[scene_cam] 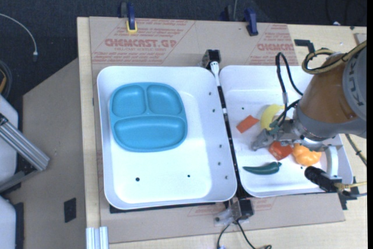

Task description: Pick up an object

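Note:
My gripper (269,138) is low over the middle of the right bin (233,81), with the arm coming in from the right. Directly beneath and touching it in the picture lies a red piece (280,151). An orange rounded piece (306,155) sits just right of that. A yellow item (268,115) is partly covered by the wrist, just above the gripper. To the left an orange-red flat piece (247,123) lies apart, and a dark green pepper (262,168) rests near the front wall. Nothing is visibly held between the fingers.
The left bin (201,178) holds a blue divided plate (148,116) in its upper left part. A black rail with screws (224,119) runs between the two bins. Blue clamps (129,11) sit on the bench's far edge.

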Controlling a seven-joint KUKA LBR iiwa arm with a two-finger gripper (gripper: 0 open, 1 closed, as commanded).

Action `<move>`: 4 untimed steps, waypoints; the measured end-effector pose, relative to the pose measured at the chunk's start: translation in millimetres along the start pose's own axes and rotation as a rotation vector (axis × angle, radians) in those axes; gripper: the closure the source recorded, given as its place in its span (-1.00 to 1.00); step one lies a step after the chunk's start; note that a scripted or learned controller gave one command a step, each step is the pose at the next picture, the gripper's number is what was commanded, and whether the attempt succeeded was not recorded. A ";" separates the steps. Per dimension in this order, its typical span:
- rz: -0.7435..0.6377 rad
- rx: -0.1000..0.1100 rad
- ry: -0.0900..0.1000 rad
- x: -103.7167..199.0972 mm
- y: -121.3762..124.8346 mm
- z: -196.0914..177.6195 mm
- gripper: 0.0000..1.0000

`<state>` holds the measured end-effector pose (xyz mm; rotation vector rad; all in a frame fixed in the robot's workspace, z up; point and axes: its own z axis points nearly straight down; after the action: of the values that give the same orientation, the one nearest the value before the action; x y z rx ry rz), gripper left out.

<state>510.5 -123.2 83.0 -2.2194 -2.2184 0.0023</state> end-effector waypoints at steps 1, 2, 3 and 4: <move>0.001 -0.005 -0.002 -0.4 0.9 -11.9 1.00; -0.001 -0.010 -0.004 -4.3 7.9 -57.2 1.00; -0.002 -0.012 -0.004 -4.4 6.2 -120.7 1.00; -0.001 -0.011 -0.004 -6.7 2.9 -165.3 1.00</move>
<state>514.0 -130.2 248.3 -2.2256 -2.2273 -0.0054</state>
